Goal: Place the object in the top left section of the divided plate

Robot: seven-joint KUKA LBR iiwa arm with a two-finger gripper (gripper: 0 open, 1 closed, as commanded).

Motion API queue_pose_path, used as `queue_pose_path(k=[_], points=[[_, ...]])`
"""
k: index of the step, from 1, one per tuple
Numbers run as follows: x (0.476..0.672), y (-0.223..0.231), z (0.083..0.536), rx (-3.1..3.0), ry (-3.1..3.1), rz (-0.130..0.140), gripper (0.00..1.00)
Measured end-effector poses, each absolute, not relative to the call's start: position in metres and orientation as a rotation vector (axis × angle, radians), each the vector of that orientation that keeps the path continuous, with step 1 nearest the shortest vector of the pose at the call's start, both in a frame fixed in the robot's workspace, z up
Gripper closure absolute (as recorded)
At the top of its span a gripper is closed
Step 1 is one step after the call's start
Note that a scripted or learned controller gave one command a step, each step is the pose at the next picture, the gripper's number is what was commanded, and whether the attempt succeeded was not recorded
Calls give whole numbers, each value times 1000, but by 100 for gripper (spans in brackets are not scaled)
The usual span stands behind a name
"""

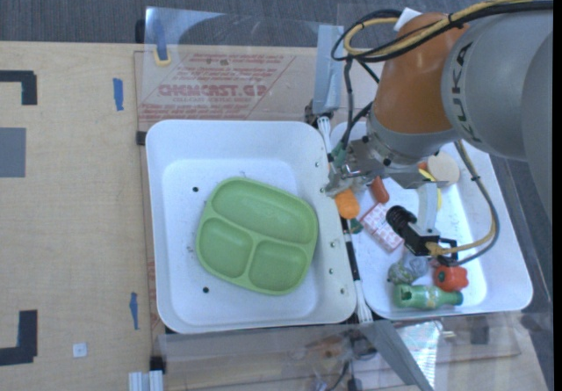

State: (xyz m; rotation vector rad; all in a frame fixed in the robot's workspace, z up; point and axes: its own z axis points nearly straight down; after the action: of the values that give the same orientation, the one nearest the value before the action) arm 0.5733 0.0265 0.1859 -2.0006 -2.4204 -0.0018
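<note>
Plainly, one pale green three-section divided plate [256,236] lies in the left white bin [176,170], long axis running upper-left to lower-right. One small orange object [348,204] sits beneath the gripper [344,183] at the right white bin [500,293]; whether it is gripped, I cannot tell.

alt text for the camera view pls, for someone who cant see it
A grey and orange robot arm reaches over the right white bin of small items, while a green divided plate sits in the left white bin.
</note>
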Motion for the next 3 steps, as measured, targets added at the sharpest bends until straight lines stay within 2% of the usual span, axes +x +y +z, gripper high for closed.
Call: queue_pose_path(k=[1, 2, 3], points=[[527, 79, 198, -1817, -2560, 2, 100], [527, 78, 198, -1818, -2559, 2, 0], [528, 78, 208, -1822, -2558, 0, 100]])
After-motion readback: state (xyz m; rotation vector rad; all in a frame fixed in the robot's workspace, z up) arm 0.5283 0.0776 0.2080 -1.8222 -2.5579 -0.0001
